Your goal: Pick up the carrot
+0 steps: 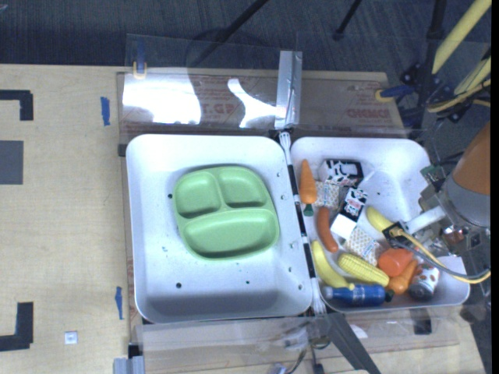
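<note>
Against right bin [405,156] left wall: carrot [309,180], untouched.

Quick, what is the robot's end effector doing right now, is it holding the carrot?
End effector: cannot be told whether it is open or closed. It holds nothing visible; the carrot lies in the right bin, apart from it.

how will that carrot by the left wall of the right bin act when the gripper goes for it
The carrot looks like a smooth, tapered plastic toy, so it is probably stiff and light. Its rounded, glossy surface could slip between fingers or roll aside. It lies along the right bin's left wall, beside a reddish sausage-like piece, so a push would likely pin it against the wall.
</note>
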Robot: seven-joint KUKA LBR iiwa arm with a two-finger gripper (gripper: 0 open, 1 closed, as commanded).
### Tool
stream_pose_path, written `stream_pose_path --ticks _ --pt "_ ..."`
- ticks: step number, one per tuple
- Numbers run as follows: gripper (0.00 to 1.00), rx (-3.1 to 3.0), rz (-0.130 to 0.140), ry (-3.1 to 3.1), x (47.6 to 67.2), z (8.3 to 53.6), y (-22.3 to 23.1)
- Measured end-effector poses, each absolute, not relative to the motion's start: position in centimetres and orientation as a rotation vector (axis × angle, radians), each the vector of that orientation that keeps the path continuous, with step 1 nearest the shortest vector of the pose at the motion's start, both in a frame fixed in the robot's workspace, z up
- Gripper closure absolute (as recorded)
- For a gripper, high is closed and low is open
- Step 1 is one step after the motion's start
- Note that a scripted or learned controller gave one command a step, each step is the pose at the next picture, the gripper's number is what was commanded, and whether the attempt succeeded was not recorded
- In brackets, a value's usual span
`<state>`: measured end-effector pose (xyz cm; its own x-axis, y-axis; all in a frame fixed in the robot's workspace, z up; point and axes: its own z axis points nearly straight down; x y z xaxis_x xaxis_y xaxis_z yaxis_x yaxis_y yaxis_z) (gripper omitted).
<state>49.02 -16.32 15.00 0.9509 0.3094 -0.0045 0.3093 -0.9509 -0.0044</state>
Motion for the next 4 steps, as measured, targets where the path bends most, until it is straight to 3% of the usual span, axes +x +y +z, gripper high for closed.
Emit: stream_pose_path --ticks 1,2,3,4 --pt "1.0 -3.099 0.011 -0.491 49.0 15.9 -16.4" --pt "1.0 -3.124 0.004 -0.318 49.4 21.4 -19.6" --pt "0.0 -3.124 0.004 -0.318 49.4 21.4 -19.6" --pt "1.0 -3.124 0.006 -0.321 49.4 22.3 -19.6"
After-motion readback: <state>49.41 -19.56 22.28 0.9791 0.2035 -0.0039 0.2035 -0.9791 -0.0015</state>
